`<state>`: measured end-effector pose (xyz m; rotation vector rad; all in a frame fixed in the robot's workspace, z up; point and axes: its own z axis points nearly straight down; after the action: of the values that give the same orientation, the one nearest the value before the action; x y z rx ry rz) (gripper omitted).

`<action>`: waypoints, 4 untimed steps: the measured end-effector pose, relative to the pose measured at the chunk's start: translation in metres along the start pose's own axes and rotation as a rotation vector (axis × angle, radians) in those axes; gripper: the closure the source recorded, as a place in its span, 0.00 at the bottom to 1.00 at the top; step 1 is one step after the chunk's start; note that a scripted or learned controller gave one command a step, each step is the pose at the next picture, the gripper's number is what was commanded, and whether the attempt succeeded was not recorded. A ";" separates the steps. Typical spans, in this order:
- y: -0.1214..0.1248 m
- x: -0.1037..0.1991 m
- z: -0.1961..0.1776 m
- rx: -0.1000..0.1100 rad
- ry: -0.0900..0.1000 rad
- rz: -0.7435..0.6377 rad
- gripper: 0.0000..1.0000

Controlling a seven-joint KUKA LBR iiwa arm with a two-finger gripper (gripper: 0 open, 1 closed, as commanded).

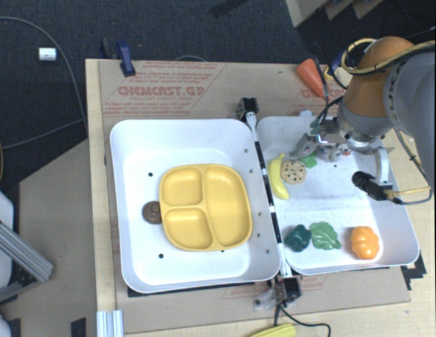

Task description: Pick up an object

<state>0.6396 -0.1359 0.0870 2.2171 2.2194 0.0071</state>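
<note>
Gripper (310, 144) low in far part of right bin (393, 209); you can't tell its state. Cookie (293, 172) just near-left of it, leaning on banana (277, 180), whose long axis runs far-to-near along bin's left wall. Small green piece (308, 162) right by gripper. Broccoli (298, 238), lettuce (324, 235), orange pepper (364, 241) well apart, along near edge.

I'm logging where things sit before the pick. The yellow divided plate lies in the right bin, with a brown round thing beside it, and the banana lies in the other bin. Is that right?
Not quite. The camera view shows the yellow divided plate in the left bin, not the right one. The rest holds: the brown round thing sits beside the plate, and the banana lies in the other bin.
</note>
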 end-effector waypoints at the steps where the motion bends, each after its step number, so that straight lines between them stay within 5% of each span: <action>1: 0.001 0.001 -0.011 -0.003 0.000 0.000 1.00; 2: -0.041 0.040 -0.022 0.008 0.001 0.000 1.00; 3: -0.041 0.040 -0.021 0.008 0.001 0.001 0.00; 4: -0.009 -0.012 0.000 0.001 -0.002 0.002 0.00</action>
<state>0.6307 -0.1479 0.0869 2.2189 2.2172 0.0040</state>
